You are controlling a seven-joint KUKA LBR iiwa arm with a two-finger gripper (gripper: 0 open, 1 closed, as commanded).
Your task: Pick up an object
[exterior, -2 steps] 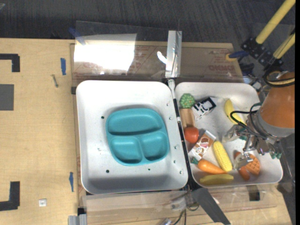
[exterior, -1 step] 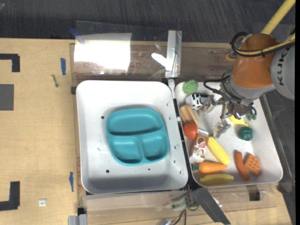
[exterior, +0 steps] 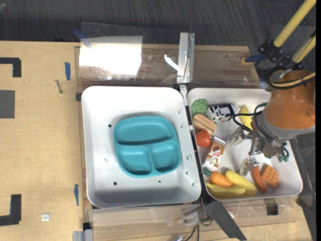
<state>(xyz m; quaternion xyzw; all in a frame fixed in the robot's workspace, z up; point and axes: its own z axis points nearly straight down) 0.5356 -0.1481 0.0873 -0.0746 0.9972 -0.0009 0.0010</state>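
Worktop (exterior: 35,149) carries two white bins; left bin (exterior: 100,109) holds teal divided tray (exterior: 147,145); right bin (exterior: 293,182) holds toy food; gripper (exterior: 257,154) low over waffle (exterior: 270,174), corn (exterior: 239,179), carrot (exterior: 220,178); finger spread unreadable.

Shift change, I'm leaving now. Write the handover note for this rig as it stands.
Gripper: low in the right bin, above the toy food; finger state unclear, nothing seen held.
Things: corn, carrot, banana, waffle, tomato, all in the right bin. Teal tray lies in the left bin.
Done: no pick confirmed.
Left: grasp one object and lift it.
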